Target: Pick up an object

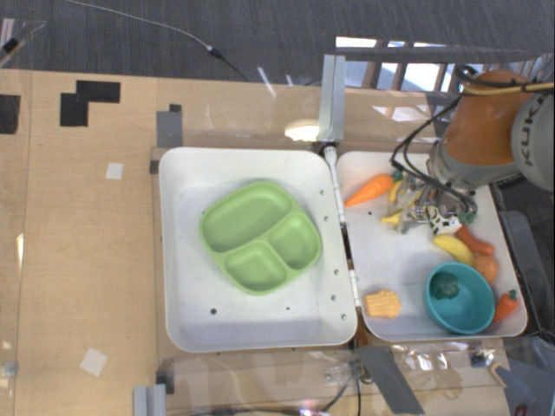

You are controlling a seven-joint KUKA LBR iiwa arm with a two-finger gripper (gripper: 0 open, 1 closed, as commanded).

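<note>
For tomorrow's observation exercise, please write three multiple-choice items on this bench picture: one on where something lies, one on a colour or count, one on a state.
1. Where does the green divided plate lie?
A. in the left bin
B. in the right bin
C. on the bare bench

2. What colour is the bowl?
A. red
B. teal
C. white

3. How does the bowl stand?
A. upside down
B. on its side
C. upright, opening upward

Answers: 1 A, the plate rests in the middle of the left bin. 2 B, the bowl near the right bin's front corner is teal. 3 C, its inside is visible from above, with a small dark thing in it.
</note>
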